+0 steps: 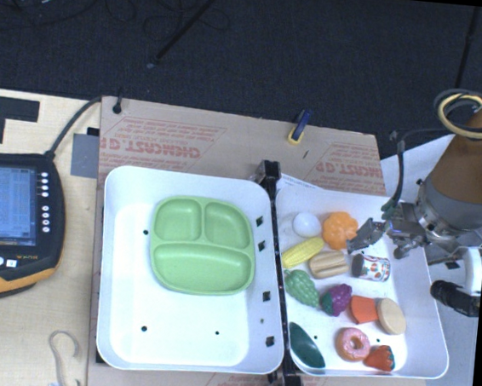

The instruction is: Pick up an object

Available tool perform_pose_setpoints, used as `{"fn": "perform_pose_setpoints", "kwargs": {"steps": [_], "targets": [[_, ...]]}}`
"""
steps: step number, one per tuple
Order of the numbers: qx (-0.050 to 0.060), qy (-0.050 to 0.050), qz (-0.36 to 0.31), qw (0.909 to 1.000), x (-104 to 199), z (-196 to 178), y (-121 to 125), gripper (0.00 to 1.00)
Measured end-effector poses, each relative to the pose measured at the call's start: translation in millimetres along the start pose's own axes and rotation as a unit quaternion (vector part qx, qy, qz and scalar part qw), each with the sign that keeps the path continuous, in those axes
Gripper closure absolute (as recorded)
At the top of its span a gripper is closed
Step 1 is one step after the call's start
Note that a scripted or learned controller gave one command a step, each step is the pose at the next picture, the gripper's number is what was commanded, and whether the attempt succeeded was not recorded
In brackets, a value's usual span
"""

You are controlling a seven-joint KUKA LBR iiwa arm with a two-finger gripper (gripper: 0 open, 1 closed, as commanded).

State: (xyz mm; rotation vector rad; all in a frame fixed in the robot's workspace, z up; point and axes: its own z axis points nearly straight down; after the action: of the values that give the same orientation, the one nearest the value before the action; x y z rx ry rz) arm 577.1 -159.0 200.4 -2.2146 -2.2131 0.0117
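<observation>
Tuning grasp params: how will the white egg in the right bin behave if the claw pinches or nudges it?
The white egg looks smooth and rounded, so it probably slips from a pinch. Lying loose on the right bin floor, it likely rolls when nudged, perhaps toward the corn. Probably a light toy.

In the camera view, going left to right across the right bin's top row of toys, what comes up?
White egg → yellow corn → orange fruit → small red and white can, with the gripper over the bin by the can.
</observation>
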Motion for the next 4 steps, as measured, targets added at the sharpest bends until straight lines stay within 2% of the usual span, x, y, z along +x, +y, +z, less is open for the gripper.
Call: {"fn": "perform_pose_setpoints", "kwargs": {"steps": [1,2,3,4], "targets": [[-0.005,-0.001,-0.001,1.0,-0.3,-5.4,2.2,0.0],[-0.001,0.0,-0.002,1.0,9.4,57.3,-0.1,0.0],[-0.003,0.001,-0.001,1.0,11.6,109.6,0.7,0.0],[-0.006,0.002,0.0,1.0,10.7,95.8,2.6,1.0]]}}
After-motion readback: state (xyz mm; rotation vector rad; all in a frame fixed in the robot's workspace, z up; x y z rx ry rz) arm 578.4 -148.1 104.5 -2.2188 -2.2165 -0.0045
